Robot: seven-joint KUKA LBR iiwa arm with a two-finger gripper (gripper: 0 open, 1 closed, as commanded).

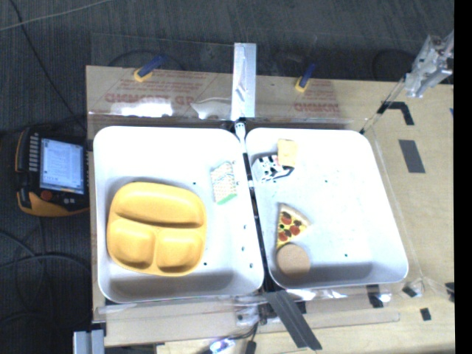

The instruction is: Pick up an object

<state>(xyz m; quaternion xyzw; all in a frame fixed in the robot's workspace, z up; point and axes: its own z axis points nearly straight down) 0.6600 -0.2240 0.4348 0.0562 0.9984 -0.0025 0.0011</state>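
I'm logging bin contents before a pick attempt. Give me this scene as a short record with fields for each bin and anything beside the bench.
left bin: yellow divided tray; small green-and-white card near the divider
right bin: pizza slice toy; round tan disc just below it; pale yellow block; black-and-white piece beside the block
beside bench: handheld screen unit, on the left

Glossy white plastic bins (pixel 369 190), a smooth yellow plastic divided tray (pixel 156 227), matt wooden bench (pixel 431 198).
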